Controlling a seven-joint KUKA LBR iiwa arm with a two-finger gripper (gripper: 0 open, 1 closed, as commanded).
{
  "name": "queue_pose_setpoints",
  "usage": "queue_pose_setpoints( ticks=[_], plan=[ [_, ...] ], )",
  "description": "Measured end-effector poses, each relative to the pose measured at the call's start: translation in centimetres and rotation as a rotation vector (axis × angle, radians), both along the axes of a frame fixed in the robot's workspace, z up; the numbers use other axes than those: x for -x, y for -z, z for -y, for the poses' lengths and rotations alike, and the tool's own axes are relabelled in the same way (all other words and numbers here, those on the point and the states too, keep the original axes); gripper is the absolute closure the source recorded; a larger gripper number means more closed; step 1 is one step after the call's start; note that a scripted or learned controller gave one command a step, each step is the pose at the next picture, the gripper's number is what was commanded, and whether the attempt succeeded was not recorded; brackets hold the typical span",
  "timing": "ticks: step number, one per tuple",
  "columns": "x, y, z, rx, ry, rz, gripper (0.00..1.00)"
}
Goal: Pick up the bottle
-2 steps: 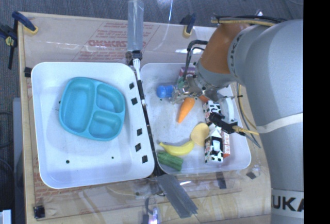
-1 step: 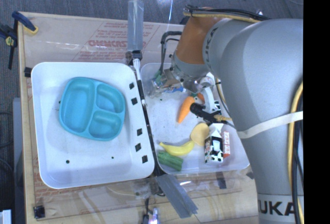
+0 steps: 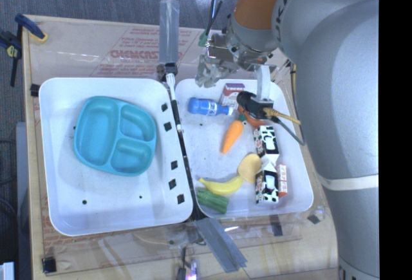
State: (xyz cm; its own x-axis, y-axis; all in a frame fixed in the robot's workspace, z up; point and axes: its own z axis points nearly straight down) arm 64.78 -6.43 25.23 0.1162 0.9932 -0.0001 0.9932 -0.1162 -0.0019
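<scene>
The bottle [image 3: 209,107] — blue, white-capped — lies on its side near the far end of the right bin [image 3: 296,198], just left of a small red-and-white box [image 3: 232,90]. The gripper [image 3: 207,74] hangs over the bin's far rim, just beyond the bottle and apart from it; whether its jaws are apart or together cannot be told. Nearer lie a carrot [image 3: 232,136], a banana [image 3: 222,186] and a cow-patterned carton [image 3: 269,166]. The left bin [image 3: 58,208] holds a blue tray [image 3: 116,136].
</scene>
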Motion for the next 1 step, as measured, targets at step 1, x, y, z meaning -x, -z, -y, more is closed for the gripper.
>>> queue_pose_setpoints(
  ticks=[1],
  plan=[
    [14.34,1.90,1.19,-0.001,-0.103,-0.002,1.00]
  ],
)
